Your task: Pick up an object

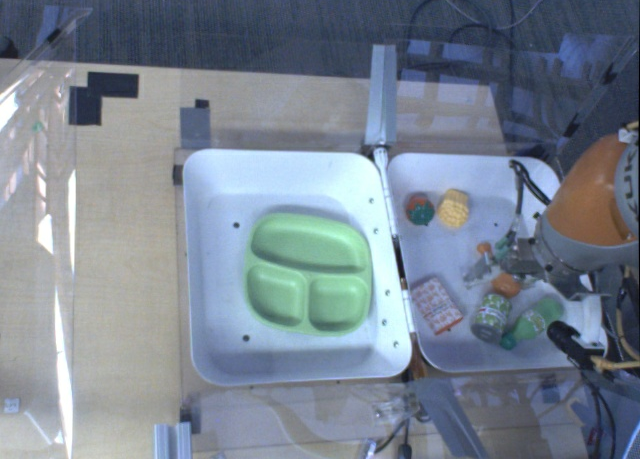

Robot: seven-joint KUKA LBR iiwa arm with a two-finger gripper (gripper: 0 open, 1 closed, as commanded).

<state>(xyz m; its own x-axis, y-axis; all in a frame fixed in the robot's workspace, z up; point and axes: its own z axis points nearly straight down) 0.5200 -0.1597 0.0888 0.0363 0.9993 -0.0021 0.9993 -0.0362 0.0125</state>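
Over the right bin: the grey arm with its orange band reaches in from the right, and its two-finger gripper point(497, 265) is low among the clutter near the bin's middle.
Gripper state: whether it is spread or pinched together cannot be told; dark metal parts and small objects overlap there.
Right white bin point(455, 357): it holds the loose pickable things, which is probably why the arm works on this side.
Candidates near the gripper: a small orange piece point(508, 285) lies just beside the tool, a small green-and-white can point(490, 316) sits below it, and a green bottle-like object point(532, 324) lies near the can.
Further off: a flat red-and-white patterned packet point(437, 305), a yellow corn-shaped toy point(453, 208) and a small red-and-green round toy point(420, 210) are spread apart from the tool.
Left white bin point(200, 347): it carries a light green three-compartment plastic tray point(309, 272), lying flat at its centre.
Task status: nothing is visibly held; the pick looks not yet done.
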